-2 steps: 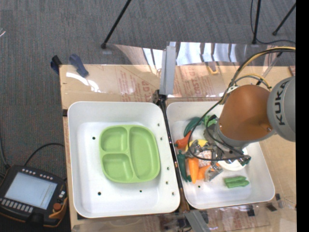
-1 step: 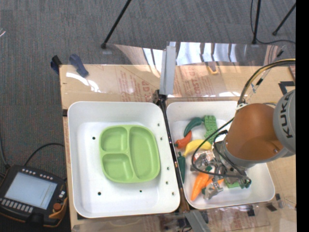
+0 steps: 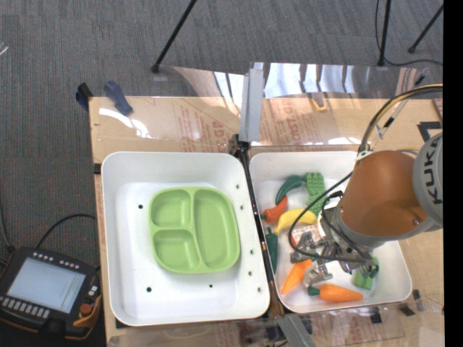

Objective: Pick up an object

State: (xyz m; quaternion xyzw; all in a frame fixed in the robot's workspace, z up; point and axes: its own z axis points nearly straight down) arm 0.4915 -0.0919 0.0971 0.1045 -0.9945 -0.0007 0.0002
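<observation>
end effector (image 3: 327, 257) low in the right bin (image 3: 399, 284); grip state unclear; centre on one carrot (image 3: 296, 275) before closing.

My single fixed camera looks down at a slant over both shallow white plastic bins (image 3: 116, 194), bench fully framed.

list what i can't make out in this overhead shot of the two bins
- Pincer: the camera view looks down on the bulky orange wrist band, so whether it is open or shut can't be told.
- Right bin: the arm covers part of its floor and whatever lies there.
- Green piece by the carrot: mostly hidden under the arm, shape unclear.
</observation>
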